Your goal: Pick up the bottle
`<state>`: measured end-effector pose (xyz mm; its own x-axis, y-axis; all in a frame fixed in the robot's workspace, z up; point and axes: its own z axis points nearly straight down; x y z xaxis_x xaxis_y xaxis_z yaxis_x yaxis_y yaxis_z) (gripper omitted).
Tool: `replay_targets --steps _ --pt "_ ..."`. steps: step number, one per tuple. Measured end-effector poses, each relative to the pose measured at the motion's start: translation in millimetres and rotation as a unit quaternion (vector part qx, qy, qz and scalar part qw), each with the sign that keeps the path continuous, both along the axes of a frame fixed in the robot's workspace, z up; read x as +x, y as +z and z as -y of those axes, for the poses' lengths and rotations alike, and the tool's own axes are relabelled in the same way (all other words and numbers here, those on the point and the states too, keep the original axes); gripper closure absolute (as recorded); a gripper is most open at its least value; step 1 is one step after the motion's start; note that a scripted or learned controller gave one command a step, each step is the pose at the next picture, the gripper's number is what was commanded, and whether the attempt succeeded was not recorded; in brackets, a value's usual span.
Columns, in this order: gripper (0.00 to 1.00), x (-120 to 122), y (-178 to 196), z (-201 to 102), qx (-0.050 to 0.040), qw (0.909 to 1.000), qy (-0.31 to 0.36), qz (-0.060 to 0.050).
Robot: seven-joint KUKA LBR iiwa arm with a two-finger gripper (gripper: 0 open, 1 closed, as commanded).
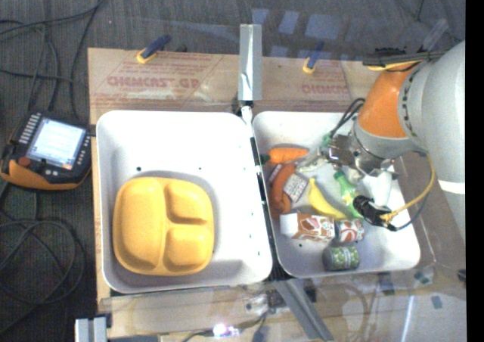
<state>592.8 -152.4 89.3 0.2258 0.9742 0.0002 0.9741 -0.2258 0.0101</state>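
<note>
Two white bins: the left bin (106,144) holds one yellow tray (164,224); the right bin (404,246) holds one carrot (287,155), one banana (327,200), two cans (345,245) and a green bottle (348,191) at three o'clock under the gripper (361,174), its grip unclear.

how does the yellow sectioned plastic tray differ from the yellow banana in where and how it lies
The yellow sectioned plastic tray lies in the left white bin; the yellow banana lies in the right white bin. The tray is broad and squarish and lies by itself; the banana is slim and curved, crowded among other items. Both are yellow.
</note>
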Motion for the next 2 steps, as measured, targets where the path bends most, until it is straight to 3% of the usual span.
replay_targets --steps 1,2 --pt "0.00 3 3 48 0.0095 0.9977 0.068 -0.002" --pt "0.00 79 -1 36 0.0044 0.9969 0.078 -0.005"
